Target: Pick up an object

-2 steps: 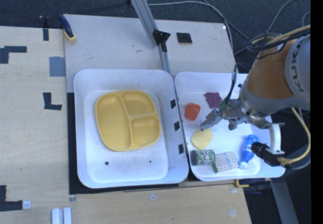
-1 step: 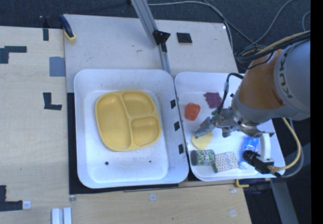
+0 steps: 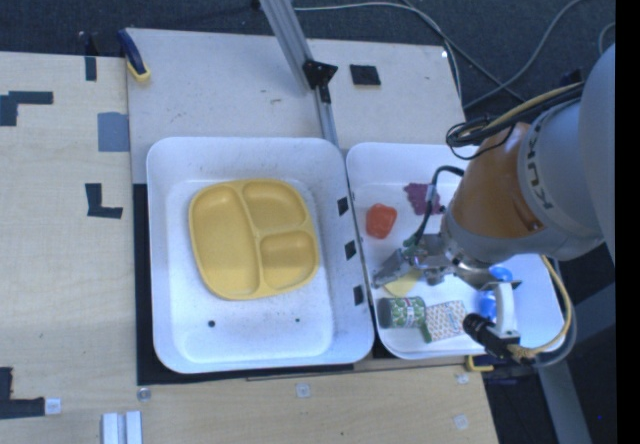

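Note:
The right white bin (image 3: 365, 194) holds several small items: an orange-red lump (image 3: 381, 221), a purple piece (image 3: 418, 196), a yellow piece (image 3: 401, 284), a green patterned packet (image 3: 405, 313) and a pale patterned packet (image 3: 446, 319). My gripper (image 3: 404, 266) hangs low over this bin, just above the yellow piece and below the orange-red lump. The grey arm with its orange band (image 3: 492, 197) covers the bin's right half. A blue-and-white object (image 3: 496, 304) lies near the bin's lower right.
The left white bin (image 3: 170, 232) holds a yellow divided tray (image 3: 253, 237). A metal pole (image 3: 285, 22) slants down from the top to between the bins. Cables (image 3: 500, 122) loop beside the arm.

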Controlling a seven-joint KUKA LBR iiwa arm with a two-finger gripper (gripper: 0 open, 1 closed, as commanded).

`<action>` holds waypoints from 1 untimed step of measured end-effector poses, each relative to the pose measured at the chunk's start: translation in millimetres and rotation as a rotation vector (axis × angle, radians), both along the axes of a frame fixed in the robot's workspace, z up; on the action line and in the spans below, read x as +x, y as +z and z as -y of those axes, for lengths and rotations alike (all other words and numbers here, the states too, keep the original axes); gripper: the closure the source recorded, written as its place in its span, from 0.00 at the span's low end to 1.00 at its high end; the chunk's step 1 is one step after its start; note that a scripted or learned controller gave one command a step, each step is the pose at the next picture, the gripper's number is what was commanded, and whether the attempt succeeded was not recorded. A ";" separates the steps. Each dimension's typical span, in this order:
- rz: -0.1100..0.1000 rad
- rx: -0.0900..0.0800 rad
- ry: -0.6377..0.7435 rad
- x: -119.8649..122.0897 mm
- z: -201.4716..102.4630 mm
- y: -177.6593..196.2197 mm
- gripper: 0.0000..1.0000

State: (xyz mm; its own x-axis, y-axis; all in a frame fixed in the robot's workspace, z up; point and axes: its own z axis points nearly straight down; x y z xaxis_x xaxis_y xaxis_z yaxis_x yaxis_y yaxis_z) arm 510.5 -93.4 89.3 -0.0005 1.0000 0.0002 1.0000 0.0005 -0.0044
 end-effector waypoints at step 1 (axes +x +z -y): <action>-0.001 0.001 0.000 0.1 -0.3 12.3 1.00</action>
State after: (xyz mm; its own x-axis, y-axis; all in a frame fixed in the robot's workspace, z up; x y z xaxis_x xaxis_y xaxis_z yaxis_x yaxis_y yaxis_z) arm 510.6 -93.1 101.6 -0.0009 1.0000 0.0007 1.0000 0.0009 -0.0050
